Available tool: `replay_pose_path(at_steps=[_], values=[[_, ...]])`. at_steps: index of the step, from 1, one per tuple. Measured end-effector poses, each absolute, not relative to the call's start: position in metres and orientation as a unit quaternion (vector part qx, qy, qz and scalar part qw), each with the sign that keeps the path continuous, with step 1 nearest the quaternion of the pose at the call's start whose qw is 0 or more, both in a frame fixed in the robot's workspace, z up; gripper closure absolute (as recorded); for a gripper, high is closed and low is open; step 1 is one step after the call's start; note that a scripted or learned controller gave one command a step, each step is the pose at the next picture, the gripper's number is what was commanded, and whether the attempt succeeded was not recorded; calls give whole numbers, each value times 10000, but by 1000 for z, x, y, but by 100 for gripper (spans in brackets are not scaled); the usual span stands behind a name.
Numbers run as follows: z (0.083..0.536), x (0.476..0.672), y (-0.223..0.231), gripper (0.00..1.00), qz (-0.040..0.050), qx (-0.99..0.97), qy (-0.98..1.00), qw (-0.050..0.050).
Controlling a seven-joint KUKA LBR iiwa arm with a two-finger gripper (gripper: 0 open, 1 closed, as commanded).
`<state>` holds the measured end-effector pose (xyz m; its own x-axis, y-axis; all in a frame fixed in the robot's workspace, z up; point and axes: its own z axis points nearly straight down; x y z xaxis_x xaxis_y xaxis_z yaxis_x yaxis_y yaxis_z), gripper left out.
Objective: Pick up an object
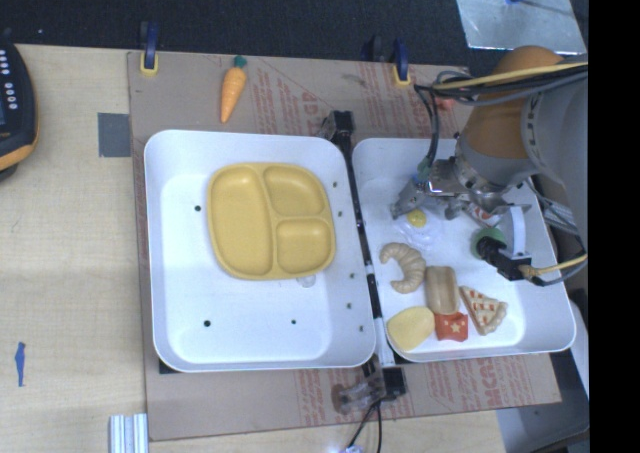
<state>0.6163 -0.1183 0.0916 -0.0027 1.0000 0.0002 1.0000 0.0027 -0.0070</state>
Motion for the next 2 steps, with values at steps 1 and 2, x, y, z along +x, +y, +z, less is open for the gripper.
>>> replay_pose_path(at_steps=[1, 2], values=[[103, 618, -120, 100, 16, -7060, -7082, 5], [103, 618, -120, 0, 22, -7058, -7084, 8]])
